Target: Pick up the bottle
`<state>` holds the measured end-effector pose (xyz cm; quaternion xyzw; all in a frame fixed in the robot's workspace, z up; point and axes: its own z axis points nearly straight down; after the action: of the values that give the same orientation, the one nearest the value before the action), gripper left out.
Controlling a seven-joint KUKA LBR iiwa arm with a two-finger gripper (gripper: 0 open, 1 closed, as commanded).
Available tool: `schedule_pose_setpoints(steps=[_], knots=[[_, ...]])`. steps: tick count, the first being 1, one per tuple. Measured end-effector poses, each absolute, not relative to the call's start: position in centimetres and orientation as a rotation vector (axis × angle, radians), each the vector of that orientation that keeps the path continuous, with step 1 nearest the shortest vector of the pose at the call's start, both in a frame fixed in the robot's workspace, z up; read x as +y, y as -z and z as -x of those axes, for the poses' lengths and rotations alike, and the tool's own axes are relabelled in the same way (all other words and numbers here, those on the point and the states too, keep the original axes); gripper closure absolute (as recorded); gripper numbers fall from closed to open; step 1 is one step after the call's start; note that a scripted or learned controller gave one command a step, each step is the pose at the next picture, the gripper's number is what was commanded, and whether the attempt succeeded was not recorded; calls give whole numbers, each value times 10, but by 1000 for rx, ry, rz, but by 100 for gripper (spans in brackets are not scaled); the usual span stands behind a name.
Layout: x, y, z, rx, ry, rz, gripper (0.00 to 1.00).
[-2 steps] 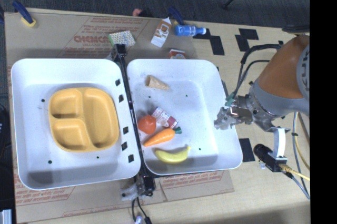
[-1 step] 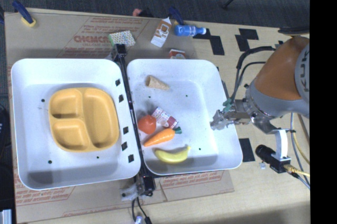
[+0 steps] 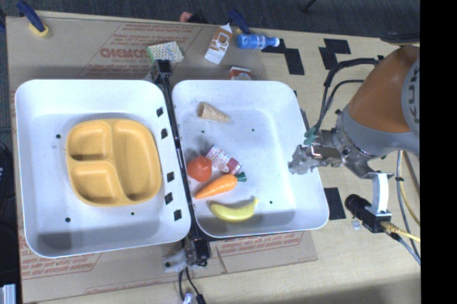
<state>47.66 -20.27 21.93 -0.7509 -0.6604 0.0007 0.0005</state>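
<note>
The tool (image 3: 303, 158) sits at the right rim of the right bin (image 3: 311, 204), right of centre in the frame, and whether it is apart or together cannot be told from this slant. Nothing shows in its grip.

Just left of it, inside that bin, lie a small red and white carton (image 3: 223, 160), a tomato (image 3: 200, 169), a carrot (image 3: 216, 186) and a banana (image 3: 233, 210); a wedge of bread or cheese (image 3: 213, 112) lies nearer the upper rim. Further left, the left bin (image 3: 28, 174) carries a yellow divided plate (image 3: 113, 160).

The bottle (image 3: 253, 41) lies on its side on the table (image 3: 343, 274), outside both bins, upper centre of the frame, well apart from the tool. It is blue, with its paler cap end toward the right, just beside a small carton (image 3: 218, 44).

It looks like a small plastic bottle: probably light, fairly stiff, smooth and round, so apt to roll or slip. The likely best hold is across the middle of the body, squarely over its width.
</note>
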Motion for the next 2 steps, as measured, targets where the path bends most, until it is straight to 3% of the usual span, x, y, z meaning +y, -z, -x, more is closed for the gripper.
schedule_pose_setpoints(steps=[1,2], knots=[[-206,-234,-477,-2098,0,2337,100],[-192,-217,-476,-1896,-3,2499,100]])
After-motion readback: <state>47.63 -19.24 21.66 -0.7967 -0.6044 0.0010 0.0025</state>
